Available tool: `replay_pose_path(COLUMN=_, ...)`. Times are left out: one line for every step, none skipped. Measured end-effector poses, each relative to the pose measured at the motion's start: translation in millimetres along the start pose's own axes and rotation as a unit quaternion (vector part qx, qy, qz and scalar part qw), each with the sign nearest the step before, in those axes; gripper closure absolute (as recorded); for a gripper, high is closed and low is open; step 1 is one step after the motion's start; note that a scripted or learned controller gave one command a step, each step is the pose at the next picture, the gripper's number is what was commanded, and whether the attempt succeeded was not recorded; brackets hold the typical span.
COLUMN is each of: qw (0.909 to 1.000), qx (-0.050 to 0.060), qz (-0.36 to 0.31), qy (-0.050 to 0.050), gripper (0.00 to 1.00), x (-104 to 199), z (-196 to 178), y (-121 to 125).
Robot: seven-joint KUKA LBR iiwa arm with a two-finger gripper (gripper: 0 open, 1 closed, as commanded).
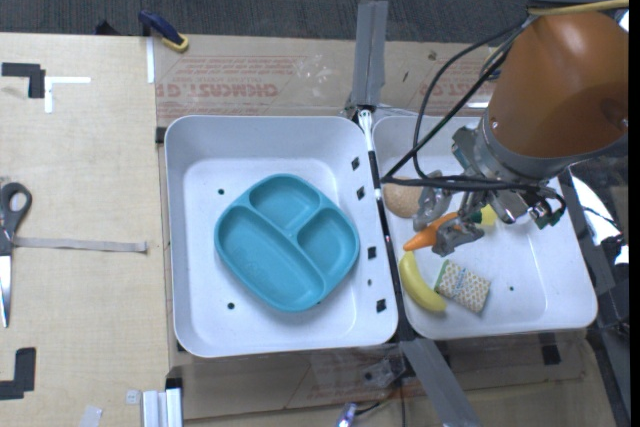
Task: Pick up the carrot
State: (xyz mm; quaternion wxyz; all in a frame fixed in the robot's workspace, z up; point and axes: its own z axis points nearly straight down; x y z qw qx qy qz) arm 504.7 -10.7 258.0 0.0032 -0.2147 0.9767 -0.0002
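The carrot (pixel 422 237) is a small orange stick in the left part of the right bin (pixel 556 287), pointing down-left. My gripper (pixel 446 223) reaches in from the right under the big orange wrist band (pixel 560 85). Its grey fingers (pixel 432 209) stand on either side of the carrot's thick end and are shut on it. The carrot's tip sticks out to the left of the fingers. I cannot tell whether the carrot rests on the bin floor or hangs just above it.
A banana (pixel 420 283) and a speckled sponge (pixel 463 286) lie just below the gripper. A tan round item (pixel 399 200) sits by the bin's left wall. A blue divided plate (pixel 288 242) lies in the left bin (pixel 182 215). Scissors (pixel 10 215) rest on the bench at far left.
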Motion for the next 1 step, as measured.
replay_pose_path(qw=0.999, qx=-0.001, qz=-0.044, qy=0.002, gripper=1.0, x=9.4, z=65.9, y=24.1)
